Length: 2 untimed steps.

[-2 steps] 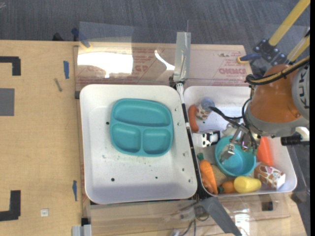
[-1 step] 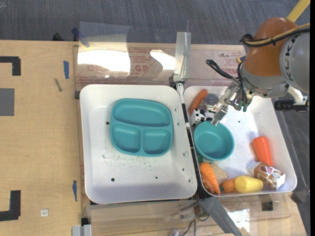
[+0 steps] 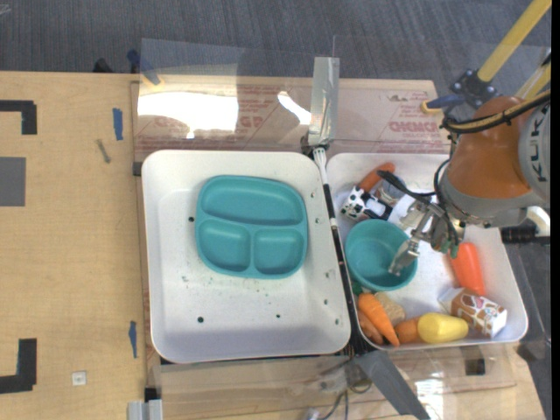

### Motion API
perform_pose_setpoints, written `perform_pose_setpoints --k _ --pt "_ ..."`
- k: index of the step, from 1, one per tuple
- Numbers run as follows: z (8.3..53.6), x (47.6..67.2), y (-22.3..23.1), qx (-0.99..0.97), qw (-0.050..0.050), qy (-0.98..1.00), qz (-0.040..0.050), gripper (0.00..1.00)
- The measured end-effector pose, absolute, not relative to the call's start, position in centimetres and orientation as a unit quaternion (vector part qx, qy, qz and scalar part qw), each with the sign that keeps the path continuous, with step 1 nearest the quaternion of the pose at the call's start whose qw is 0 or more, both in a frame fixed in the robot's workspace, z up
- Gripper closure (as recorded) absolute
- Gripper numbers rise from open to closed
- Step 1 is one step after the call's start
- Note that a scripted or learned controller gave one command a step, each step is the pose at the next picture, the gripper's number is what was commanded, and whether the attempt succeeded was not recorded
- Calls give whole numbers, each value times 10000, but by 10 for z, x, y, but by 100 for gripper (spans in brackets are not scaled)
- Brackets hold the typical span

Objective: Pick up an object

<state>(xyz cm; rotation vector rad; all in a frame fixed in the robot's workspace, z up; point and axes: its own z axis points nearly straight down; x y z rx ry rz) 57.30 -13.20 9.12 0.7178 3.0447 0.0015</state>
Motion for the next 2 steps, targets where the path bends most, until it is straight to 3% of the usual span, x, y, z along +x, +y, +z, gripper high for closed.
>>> perform_pose_setpoints --k 1,2 --pt "89 634 -109 3410 -81 9400 -47 0" --pt "133 591 -223 3712 57 9285 -18 0"
